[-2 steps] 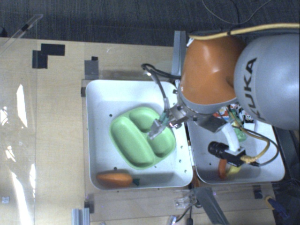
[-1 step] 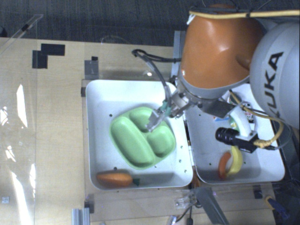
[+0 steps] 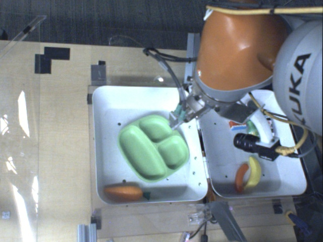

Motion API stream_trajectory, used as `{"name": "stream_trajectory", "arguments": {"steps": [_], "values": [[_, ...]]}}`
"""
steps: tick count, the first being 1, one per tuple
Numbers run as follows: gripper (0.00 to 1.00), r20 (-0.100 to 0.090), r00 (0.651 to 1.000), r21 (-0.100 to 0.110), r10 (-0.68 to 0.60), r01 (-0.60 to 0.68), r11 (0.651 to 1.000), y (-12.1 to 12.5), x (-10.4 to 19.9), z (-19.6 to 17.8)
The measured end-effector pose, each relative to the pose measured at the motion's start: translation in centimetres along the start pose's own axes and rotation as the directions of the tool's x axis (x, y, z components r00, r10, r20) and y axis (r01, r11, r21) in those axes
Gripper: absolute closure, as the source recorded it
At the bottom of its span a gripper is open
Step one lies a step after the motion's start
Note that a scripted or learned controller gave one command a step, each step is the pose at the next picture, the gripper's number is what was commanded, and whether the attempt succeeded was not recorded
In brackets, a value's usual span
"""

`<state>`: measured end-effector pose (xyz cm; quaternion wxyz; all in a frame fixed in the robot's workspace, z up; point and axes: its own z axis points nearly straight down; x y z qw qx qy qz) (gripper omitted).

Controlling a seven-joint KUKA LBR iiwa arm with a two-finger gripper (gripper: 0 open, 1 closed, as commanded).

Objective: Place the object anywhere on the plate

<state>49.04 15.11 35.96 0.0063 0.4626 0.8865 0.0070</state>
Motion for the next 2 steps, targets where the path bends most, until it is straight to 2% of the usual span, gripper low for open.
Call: {"name": "stream_trajectory", "arguments": {"steps": [1,2], "values": [[1.00,0.002,0.993,0.006,0.116,-0.116,0.993,-3.0,-5.8,-4.1],[1.00,0.005,0.965,0.007,0.264,-0.264,0.965,-5.2,-12.7,-7.8]]}}
